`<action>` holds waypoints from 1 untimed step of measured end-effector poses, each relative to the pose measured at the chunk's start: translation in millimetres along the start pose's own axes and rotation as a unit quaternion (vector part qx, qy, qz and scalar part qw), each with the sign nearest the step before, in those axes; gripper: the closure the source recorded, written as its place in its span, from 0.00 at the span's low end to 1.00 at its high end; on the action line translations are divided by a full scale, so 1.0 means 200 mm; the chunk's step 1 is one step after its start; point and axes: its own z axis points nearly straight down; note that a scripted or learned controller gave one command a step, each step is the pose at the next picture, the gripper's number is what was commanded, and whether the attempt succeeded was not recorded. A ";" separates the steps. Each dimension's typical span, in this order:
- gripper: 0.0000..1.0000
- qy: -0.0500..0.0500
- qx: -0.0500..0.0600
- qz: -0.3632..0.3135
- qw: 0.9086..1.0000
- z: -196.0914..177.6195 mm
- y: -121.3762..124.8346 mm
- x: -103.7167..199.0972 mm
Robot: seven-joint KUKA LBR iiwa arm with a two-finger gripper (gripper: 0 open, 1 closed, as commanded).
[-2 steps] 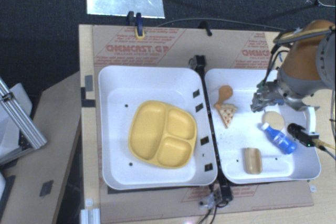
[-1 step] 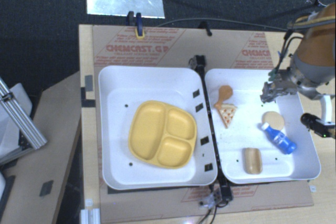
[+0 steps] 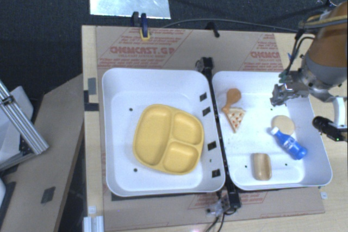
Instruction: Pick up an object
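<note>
Above the right bin (image 3: 321,171), the arm's pincer (image 3: 280,94) hangs over bare floor near the far wall; can't tell its state. Just below it lie a tan disc (image 3: 283,124) and a blue bottle (image 3: 289,144), touching. To its left: drumstick (image 3: 232,97), waffle wedge (image 3: 235,117). Bread roll (image 3: 261,165) further below. Yellow tray (image 3: 168,138) sits in left bin (image 3: 117,117), well apart.

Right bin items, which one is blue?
The blue bottle, lying near the bin's right side. The others, drumstick, waffle slice and bread roll, are tan or brown.
</note>
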 end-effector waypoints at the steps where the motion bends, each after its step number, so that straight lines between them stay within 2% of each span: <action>1: 1.00 0.001 0.001 -0.002 1.000 -0.01 -0.06 0.31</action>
